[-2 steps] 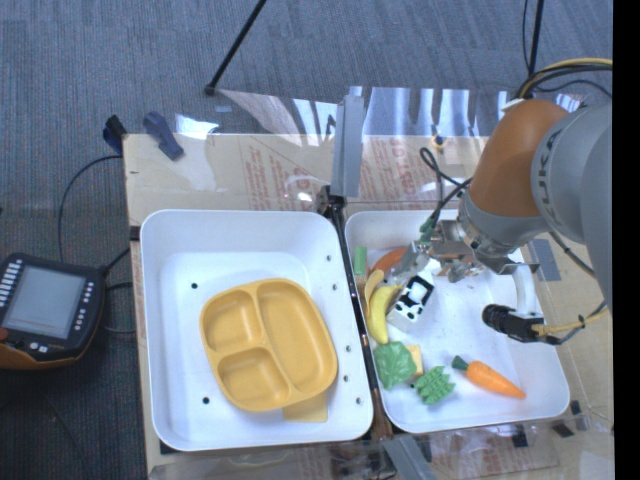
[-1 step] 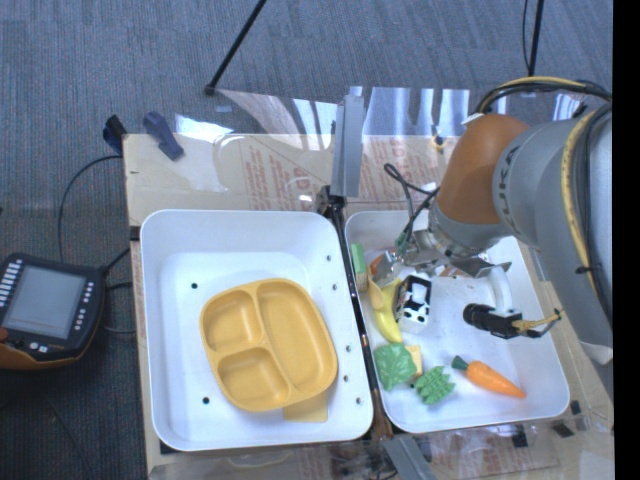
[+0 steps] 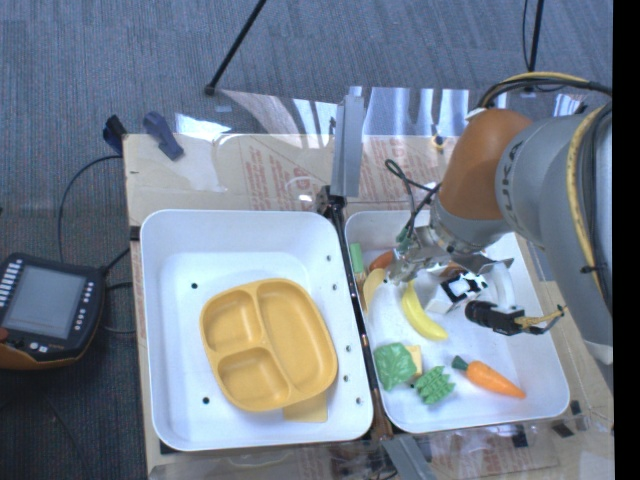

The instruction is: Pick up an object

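Yellow plastic banana [image 3: 422, 313] lies in the right white bin [image 3: 545, 368], directly under the gripper [image 3: 408, 266], whose fingertips stand just above its upper end; whether they are apart or closed cannot be told. A second pale yellow curved piece [image 3: 371, 288] sits just left. Farther out lie an orange plastic carrot [image 3: 490, 378] and green leafy toys [image 3: 397, 364]. The left white bin [image 3: 170, 268] holds a yellow divided plate [image 3: 268, 342].

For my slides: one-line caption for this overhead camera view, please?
Grey KUKA arm's gripper lowered over yellow toy banana in right white bin; yellow compartment tray in left bin.
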Controlling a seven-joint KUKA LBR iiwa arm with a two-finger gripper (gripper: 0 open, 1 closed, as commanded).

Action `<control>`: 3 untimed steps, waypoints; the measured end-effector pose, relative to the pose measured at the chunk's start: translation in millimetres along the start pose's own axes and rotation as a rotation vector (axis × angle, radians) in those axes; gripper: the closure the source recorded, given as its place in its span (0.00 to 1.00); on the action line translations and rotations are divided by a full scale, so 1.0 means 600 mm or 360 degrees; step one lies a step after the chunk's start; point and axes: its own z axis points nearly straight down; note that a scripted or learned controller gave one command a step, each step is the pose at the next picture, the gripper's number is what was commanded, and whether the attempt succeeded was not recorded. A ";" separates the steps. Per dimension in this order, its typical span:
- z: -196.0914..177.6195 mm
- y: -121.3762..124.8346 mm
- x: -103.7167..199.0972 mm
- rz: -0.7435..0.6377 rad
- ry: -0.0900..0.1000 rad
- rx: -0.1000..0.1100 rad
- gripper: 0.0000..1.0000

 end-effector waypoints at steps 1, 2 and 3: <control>-0.160 0.039 0.030 -0.0176 -0.0003 -0.0020 1.00; -0.238 0.035 0.025 -0.0211 -0.0002 -0.0012 1.00; -0.233 0.033 0.026 -0.0212 0.0000 -0.0003 0.00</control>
